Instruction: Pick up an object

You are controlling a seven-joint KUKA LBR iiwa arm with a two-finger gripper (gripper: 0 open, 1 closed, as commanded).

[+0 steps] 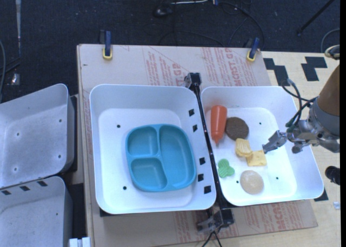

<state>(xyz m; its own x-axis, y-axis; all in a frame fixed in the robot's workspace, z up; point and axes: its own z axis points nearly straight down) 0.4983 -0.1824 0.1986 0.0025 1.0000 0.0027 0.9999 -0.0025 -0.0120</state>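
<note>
Toy foods lie loose in the right bin (281,186), apart enough for single picks: a carrot (218,122), brown patty (237,128), yellow pieces (250,153), green bit (225,168) and pale round (252,181). The left bin (108,186) holds a blue tray (160,157). The end effector (271,144) reaches in low from the right, just beside the yellow pieces; whether it is apart or together, I cannot tell.

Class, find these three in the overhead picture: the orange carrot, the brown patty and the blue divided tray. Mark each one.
orange carrot (218,122), camera view, middle of its body.
brown patty (237,128), camera view, centre of its top face.
blue divided tray (175,149), camera view, floor of its long right compartment.
</note>
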